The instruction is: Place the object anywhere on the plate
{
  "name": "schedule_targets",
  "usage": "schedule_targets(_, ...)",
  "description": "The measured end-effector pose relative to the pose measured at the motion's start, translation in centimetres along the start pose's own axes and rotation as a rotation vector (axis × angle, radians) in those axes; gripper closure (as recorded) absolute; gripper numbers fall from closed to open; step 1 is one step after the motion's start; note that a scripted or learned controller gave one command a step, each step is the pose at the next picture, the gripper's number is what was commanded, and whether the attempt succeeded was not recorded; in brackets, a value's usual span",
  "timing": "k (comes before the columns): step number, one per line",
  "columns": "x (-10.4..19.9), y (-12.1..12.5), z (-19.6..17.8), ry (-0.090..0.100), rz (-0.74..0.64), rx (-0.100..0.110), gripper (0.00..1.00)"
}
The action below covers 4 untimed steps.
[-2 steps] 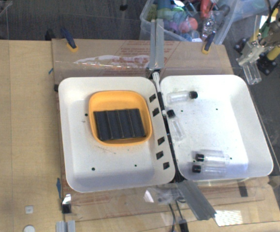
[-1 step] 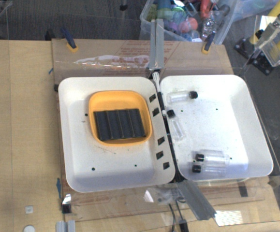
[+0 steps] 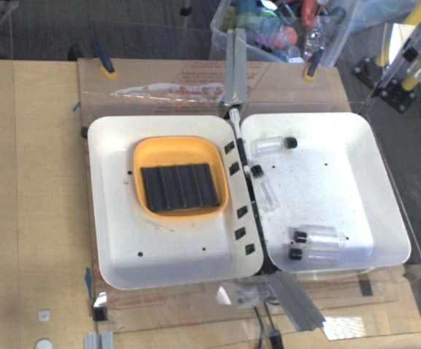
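Pincer's opening: cannot tell, nothing to note of what it is gripping or touching. One orange plate (image 3: 146,155) is sitting in the left white bin (image 3: 112,217), and one black ribbed block (image 3: 179,187) is lying flat on it, taking up the plate's middle and near half, inside the rim. Two bins are standing side by side, the right white bin (image 3: 355,187) lying to the right of the plate. Four clear vials with black caps are lying in that right bin: one vial (image 3: 270,146) right of the plate's far edge, one vial (image 3: 263,190) just right of the plate beside the seam between the bins, and a pair, upper vial (image 3: 321,235) and lower vial (image 3: 316,252), touching each other, well right of the plate and nearer the camera. Five small black tabs (image 3: 241,211) are running down the seam just right of the plate
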<state>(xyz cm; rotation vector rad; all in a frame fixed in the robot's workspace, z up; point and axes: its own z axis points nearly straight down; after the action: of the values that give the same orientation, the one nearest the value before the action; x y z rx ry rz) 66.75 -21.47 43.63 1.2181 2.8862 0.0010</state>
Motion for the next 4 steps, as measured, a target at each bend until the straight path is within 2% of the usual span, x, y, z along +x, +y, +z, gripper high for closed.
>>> schedule_targets(1,-0.11,-0.57,-0.03,0.002,-0.048,0.001,1.00)
schedule_targets(3,0.48,-1.37,-0.08,0.004,-0.700,-0.002,1.00)
schedule_targets(4,0.07,-1.07,-0.06,0.000,-0.961,-0.003,1.00)
